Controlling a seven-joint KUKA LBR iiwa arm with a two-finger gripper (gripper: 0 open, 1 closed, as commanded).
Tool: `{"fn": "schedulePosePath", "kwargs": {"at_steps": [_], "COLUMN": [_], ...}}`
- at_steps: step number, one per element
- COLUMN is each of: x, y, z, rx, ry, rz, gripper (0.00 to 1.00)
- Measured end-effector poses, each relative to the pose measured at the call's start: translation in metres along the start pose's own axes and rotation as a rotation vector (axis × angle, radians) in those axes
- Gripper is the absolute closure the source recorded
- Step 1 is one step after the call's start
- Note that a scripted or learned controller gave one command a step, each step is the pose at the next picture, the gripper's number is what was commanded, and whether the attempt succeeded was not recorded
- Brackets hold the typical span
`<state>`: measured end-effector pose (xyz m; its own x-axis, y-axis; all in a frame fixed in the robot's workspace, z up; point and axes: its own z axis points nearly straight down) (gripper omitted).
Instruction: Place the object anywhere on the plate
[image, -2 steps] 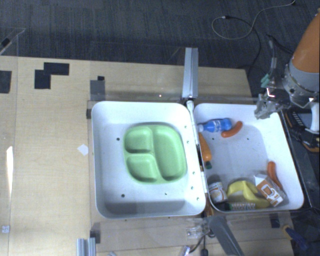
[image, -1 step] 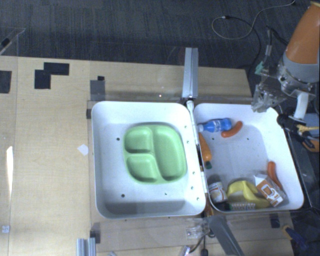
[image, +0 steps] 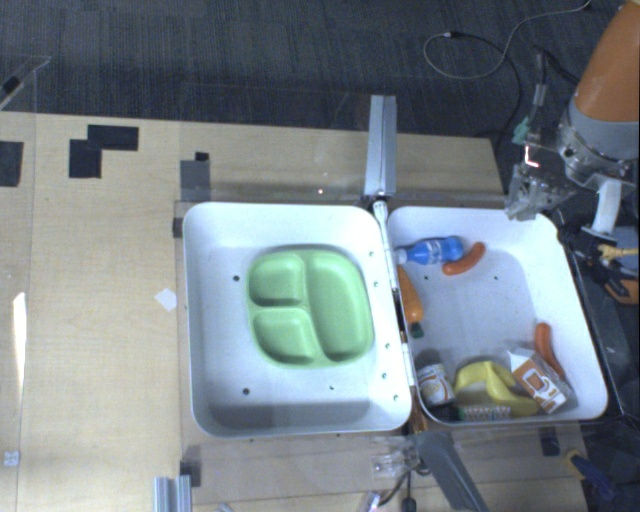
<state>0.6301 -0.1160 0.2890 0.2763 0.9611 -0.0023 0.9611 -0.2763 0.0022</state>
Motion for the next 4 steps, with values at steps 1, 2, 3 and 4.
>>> {"fn": "schedulePosePath", "kwargs": {"at_steps": [1,2,3,4], "x": [0.075,0.059,0.11,0.166], "y": [-0.012,0.024,-0.037,-0.084], "z": [0.048,-0.009,0.101,0.105], "rx": [0.003,-0.002,0.002,0.002], "ry": [0.003,0.002,0.003,0.004], "rz": [-0.232,-0.483,-0.543,-0.667], "gripper": [1.0,1.0,1.0,1.0]}}
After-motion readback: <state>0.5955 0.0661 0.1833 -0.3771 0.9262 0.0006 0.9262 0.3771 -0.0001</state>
